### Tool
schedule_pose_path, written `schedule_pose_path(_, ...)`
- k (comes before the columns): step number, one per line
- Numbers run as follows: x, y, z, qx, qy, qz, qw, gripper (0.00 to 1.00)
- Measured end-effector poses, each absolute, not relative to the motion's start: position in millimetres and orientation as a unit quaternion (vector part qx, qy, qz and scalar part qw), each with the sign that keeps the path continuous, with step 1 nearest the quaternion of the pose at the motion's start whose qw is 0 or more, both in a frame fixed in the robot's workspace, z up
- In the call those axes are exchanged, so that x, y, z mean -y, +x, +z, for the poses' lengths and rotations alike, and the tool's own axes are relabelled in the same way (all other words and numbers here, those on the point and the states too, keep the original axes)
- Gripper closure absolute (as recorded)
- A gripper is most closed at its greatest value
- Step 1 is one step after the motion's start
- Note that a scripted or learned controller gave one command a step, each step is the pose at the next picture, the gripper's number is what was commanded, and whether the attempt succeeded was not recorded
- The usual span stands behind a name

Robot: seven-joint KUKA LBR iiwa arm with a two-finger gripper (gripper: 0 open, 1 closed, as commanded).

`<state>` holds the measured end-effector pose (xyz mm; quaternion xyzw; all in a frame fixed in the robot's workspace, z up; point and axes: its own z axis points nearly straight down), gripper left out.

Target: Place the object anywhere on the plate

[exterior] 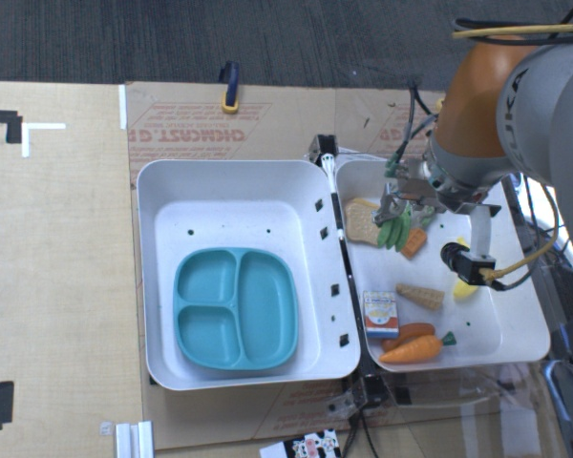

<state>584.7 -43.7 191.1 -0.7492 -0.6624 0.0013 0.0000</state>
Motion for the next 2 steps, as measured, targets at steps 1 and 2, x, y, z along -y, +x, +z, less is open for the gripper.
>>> schedule_pose_path(1,-3.7,536.5,225.5,0.628,-0.778,0.0025,0.001,1.0)
schedule_pose_path(2,-97.5,513.8,222.2,0.577,-0.817,0.0027,0.001,1.0)
